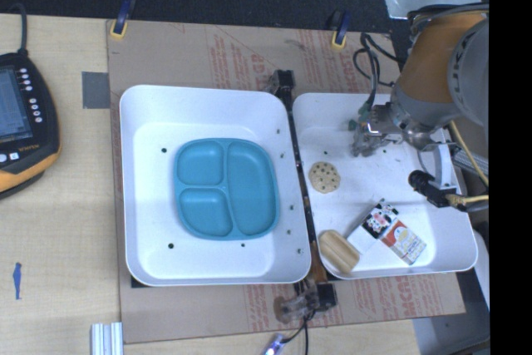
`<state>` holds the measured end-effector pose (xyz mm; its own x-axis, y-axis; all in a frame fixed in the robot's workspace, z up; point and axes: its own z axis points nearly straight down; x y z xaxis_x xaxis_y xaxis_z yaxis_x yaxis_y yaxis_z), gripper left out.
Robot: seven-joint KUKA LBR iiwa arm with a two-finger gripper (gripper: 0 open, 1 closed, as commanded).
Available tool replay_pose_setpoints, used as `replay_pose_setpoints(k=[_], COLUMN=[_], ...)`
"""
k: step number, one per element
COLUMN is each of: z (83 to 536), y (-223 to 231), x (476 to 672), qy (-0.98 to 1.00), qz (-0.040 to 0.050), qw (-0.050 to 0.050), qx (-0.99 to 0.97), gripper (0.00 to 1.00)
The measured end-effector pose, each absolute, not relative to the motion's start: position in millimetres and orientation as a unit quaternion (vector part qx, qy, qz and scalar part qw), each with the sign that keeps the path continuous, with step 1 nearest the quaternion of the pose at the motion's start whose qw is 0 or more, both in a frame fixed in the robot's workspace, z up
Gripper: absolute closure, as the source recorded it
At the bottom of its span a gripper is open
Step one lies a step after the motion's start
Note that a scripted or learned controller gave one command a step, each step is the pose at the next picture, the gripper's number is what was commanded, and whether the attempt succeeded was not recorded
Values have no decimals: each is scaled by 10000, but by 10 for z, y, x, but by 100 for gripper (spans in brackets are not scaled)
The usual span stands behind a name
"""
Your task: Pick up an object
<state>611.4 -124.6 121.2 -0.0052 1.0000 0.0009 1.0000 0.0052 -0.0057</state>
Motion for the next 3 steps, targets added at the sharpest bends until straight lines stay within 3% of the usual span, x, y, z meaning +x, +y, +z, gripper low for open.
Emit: replay_pose_setpoints(k=[1,2,3], z=[913,919,1964], y=[-1848,-1988,-1821], x=[4931,5578,6394], qy=[-7084,-7083,-7085], qz=[19,7,3], qw=[13,7,-1], qx=[-7058,-7059,-7057], gripper=[0,0,0])
